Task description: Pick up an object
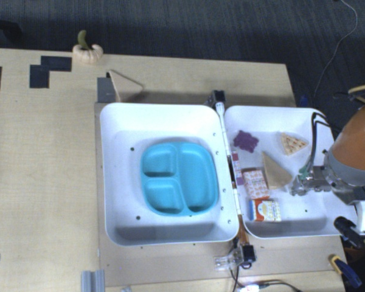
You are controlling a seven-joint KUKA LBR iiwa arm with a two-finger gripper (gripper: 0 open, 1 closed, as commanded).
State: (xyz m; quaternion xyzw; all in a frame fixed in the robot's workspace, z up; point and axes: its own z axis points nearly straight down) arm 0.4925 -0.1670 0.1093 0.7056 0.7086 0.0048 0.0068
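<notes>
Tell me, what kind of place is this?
Probably a robotics lab test bench: a robot arm reaches over two white bins, one holding a blue divided tray, with loose cables at the edge.

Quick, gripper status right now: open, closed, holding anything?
Gripper: low in the right bin, beside the tan wedge; open or closed cannot be told, and nothing is seen held.

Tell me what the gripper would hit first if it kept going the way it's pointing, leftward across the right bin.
Most likely the tan wedge-shaped piece, lying just left of the gripper in the right bin. Height is hard to judge from above, so the gripper might pass over it and meet the patterned box next.
</notes>
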